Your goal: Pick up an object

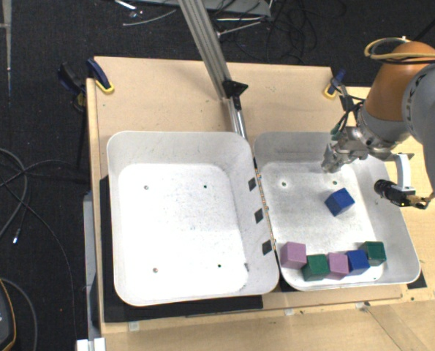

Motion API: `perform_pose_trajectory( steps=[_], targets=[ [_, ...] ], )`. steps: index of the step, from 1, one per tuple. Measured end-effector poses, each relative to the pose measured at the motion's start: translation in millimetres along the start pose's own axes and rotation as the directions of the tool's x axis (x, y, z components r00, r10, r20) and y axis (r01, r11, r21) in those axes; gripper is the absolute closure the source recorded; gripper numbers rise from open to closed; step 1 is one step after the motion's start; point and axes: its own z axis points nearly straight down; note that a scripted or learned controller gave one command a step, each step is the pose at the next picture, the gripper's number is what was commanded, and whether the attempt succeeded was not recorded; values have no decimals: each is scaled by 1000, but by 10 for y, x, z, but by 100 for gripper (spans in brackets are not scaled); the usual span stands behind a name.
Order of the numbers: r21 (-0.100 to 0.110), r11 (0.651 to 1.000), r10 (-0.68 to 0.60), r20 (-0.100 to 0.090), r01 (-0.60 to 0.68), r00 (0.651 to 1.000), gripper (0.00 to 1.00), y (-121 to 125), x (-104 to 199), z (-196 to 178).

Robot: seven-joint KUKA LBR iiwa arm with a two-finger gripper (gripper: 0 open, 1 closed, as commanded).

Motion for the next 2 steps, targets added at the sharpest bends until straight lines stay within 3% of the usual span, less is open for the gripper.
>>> perform_pose_trajectory(
  steps=[1,2],
  targets=[
    [1,1000,0,0,0,1000,0,-3,1,7],
    [6,1000,3,-3,-3,1000,0,-677,212,108]
  ],
)
